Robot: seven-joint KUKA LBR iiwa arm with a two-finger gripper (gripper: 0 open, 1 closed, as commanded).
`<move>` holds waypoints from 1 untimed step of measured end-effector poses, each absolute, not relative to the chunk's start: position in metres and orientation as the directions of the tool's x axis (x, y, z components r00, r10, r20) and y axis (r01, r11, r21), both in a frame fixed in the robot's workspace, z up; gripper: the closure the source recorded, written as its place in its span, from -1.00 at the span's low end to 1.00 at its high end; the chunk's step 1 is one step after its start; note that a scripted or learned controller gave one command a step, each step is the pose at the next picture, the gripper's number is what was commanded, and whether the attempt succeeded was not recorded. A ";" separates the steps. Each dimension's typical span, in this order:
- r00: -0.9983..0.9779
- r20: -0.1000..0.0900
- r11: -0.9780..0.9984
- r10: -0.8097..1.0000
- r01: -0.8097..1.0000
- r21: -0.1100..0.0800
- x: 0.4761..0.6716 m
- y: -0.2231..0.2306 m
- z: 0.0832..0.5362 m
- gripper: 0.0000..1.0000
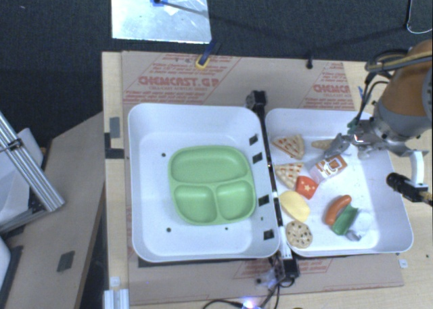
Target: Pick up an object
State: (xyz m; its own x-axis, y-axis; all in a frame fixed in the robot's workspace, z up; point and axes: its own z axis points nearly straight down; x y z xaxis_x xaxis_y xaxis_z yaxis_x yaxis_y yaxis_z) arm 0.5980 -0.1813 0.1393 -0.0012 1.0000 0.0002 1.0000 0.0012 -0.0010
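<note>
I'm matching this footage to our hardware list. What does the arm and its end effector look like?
The arm enters from the right: a rounded grey body with a broad orange band above the wrist. Thin dark cables loop along its upper side. The end effector is a small metallic silver piece at its tip. A black part juts out below the arm.
</note>
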 end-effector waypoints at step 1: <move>-0.004 -0.003 0.004 1.000 1.000 0.016 0.603 -0.180 0.107 -1.00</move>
